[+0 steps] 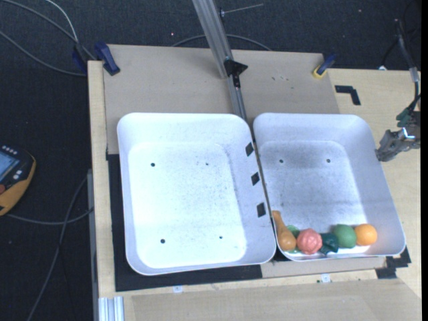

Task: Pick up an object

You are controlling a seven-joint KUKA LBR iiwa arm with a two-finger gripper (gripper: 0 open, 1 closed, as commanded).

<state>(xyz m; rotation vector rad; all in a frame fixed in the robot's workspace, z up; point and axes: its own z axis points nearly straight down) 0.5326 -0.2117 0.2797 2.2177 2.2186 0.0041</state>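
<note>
Several small toy items lie in a row along the near wall of the right bin (374,152): an orange carrot-like piece (283,233), a pink-red ball (308,241), a dark teal piece (330,243), a green ball (345,235) and an orange ball (366,233). My gripper (391,146) hangs at the right edge of the view, just outside the right bin's right rim and well behind the toys. Nothing shows in it.
The left bin (134,139) sits beside the right one, with black clips along the shared edge. A metal pole (212,25) rises from the back of the bench. Blue and yellow clamps hold the board's far corners. A handheld controller (12,172) lies off the bench at left.
</note>
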